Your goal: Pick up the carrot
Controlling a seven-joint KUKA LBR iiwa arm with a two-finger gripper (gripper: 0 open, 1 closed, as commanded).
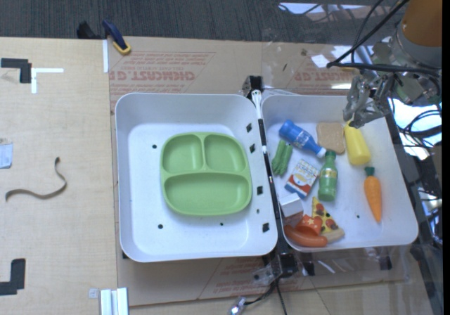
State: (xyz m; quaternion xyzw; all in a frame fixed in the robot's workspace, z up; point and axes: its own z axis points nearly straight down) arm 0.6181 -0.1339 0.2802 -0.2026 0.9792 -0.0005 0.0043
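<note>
Carrot (373,196) at 5 o'clock of gripper (357,114), near right bin (404,236) wall, open floor around; jaw state unclear.

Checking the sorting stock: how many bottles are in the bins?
2, both in the right bin. The blue bottle lies near the bin's back left, beside the bread slice. The green bottle stands near the middle, left of the carrot. None looks hidden.

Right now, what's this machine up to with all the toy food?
The arm's pincer hovers over the back of the right bin, above a yellow bottle. The carrot it is meant to pick up lies untouched just in front of that bottle. The left bin holds a green divided plate.
</note>
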